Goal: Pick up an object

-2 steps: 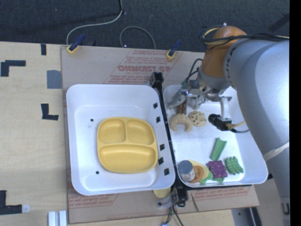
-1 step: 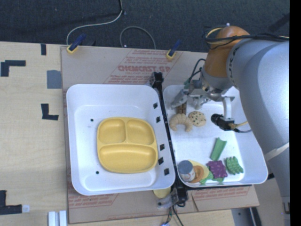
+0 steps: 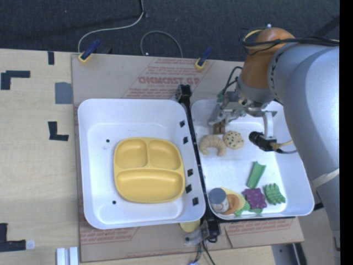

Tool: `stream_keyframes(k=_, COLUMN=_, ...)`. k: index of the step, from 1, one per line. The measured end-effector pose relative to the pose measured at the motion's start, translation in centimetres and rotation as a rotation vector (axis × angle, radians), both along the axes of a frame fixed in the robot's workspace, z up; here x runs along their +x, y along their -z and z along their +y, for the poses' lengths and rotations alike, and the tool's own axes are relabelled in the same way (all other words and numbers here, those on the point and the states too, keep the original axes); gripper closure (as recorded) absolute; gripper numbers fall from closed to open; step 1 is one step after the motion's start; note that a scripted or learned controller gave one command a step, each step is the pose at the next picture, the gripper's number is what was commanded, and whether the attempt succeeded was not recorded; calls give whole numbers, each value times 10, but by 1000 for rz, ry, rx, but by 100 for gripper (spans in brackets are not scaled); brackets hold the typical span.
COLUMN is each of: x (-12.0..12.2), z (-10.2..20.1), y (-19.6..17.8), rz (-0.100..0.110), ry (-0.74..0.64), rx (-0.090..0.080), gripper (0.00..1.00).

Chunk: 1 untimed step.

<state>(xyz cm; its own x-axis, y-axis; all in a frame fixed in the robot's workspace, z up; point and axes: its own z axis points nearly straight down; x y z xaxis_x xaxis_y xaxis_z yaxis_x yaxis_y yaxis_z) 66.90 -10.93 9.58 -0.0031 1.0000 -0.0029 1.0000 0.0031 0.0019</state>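
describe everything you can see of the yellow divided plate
The yellow divided plate lies flat in the left white bin, roughly centred. It looks like smooth matte plastic, rounded at the corners, with three compartments: two smaller ones at the far side and one wide one at the near side. All three look bare. It touches just the bin floor.

Tan croissant (image 3: 212, 144) flat in right bin (image 3: 295, 173), touching choc-chip cookie (image 3: 233, 140), under gripper (image 3: 219, 127)

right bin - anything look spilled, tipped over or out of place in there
Nothing stands out. The right bin holds a croissant and a cookie side by side under the gripper, a green stick, purple grapes and a small can near the front. The yellow plate lies flat in the left bin.
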Motion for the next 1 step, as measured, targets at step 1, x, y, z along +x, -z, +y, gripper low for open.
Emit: stream_keyframes(k=1, x=-41, z=60, y=-94, rz=-2, ry=-3, rx=6, gripper=100)
